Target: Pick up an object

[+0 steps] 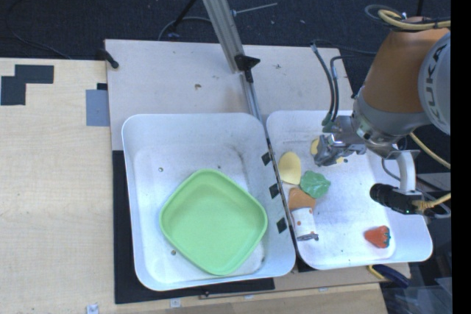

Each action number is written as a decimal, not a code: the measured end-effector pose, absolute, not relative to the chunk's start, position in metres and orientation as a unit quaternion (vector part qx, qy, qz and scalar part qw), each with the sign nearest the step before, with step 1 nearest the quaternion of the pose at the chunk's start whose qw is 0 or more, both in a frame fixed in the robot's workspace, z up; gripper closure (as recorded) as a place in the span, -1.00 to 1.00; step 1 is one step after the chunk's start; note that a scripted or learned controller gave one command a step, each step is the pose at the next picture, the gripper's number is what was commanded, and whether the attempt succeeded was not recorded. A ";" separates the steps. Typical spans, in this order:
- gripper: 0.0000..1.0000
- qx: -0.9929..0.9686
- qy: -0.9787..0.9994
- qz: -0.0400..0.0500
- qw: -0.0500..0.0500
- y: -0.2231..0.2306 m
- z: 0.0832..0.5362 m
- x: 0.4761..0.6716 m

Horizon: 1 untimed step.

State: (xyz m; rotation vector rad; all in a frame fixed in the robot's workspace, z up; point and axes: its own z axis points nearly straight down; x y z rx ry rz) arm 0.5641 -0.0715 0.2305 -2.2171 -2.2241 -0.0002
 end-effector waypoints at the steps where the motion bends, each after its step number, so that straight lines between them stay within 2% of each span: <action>1: 1.00 -0.706 -0.708 0.000 0.000 -0.027 0.237 0.581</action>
